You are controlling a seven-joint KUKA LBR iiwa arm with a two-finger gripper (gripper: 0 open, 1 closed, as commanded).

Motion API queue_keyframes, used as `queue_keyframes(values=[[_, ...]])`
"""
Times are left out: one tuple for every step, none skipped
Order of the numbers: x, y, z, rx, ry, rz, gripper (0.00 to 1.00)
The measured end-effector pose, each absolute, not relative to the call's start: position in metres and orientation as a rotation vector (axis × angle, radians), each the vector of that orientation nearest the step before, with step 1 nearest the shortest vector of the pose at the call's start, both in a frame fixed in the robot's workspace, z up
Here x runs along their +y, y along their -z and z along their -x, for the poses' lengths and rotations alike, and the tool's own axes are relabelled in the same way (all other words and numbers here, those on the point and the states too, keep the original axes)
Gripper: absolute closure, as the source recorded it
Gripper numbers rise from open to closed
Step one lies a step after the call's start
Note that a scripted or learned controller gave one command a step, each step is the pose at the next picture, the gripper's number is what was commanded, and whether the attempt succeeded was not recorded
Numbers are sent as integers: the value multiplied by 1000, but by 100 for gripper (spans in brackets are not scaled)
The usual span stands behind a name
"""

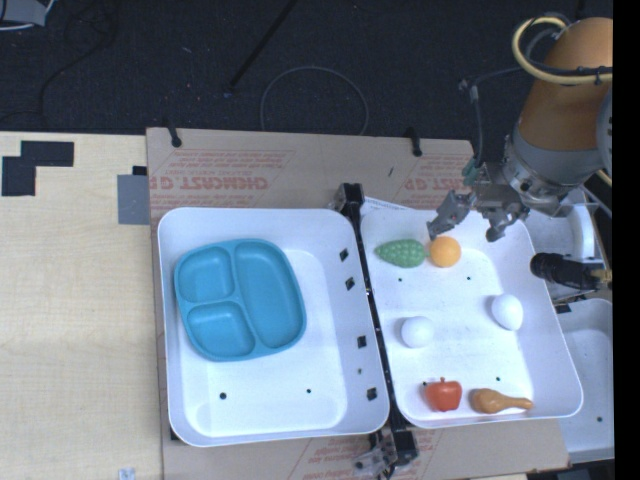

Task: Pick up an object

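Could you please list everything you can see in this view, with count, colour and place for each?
bins: 2, white, side by side on the bench
divided plate: 1, light blue, three compartments, in the left bin
green object: 1, green and bumpy, far edge of the right bin, beside the orange ball
orange ball: 1, orange, far edge of the right bin, below the gripper
white eggs: 2, white, middle of the right bin, the second further right
red fruit: 1, red, near edge of the right bin
tan piece: 1, tan, drumstick-like, near right corner of the right bin
gripper: 1, grey, open, above the right bin's far edge, nothing between its fingers
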State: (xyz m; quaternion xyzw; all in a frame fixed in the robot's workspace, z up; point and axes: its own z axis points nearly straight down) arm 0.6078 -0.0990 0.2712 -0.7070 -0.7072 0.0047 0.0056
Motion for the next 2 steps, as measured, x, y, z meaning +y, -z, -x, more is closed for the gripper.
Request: queue_keyframes(values=[[-99,-279,-610,-2223,-2,2219,0],[-92,-215,-607,-2218,-9,2214,0]])
